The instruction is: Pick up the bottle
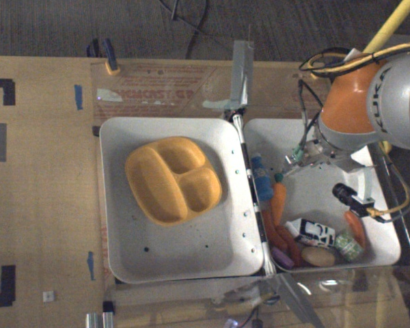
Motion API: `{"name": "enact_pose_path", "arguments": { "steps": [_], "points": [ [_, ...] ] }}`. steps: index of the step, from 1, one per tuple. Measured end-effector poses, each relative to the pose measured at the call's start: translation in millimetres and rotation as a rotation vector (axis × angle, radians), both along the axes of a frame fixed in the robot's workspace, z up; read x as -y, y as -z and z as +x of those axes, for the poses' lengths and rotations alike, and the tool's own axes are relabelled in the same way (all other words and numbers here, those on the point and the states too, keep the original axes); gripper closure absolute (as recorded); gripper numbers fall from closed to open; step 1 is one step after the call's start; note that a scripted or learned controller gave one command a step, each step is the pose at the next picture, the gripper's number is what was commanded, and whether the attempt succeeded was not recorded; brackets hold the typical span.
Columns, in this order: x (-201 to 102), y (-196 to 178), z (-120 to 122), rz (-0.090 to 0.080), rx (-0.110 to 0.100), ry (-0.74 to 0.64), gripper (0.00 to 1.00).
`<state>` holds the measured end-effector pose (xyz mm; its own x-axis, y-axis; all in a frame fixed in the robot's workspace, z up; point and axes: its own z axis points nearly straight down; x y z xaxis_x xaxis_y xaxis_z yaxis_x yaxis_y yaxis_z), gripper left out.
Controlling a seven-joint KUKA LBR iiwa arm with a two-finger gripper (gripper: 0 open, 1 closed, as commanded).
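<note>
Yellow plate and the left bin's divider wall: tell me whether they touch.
Apart. The camera view shows a strip of bare white bin floor between the yellow plate and the divider wall of the left bin.

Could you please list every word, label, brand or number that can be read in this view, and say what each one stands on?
"KUKA": on the grey arm, partly cut off at the picture's edge.
Red print on the clear sheet taped to the bench behind the left bin: too blurred to read.
Black-and-white label on the small packet in the right bin: too small to read.
</note>
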<state>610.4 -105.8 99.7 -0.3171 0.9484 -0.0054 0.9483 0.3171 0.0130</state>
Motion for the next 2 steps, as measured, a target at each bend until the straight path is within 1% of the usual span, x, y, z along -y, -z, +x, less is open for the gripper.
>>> {"name": "enact_pose_path", "arguments": {
  "steps": [1, 2],
  "points": [
    [0, -11, 1, 0.000, 0.005, 0.001, 1.00],
    [-85, -86, 23, 0.003, -0.010, 0.292, 1.00]
  ]
}}
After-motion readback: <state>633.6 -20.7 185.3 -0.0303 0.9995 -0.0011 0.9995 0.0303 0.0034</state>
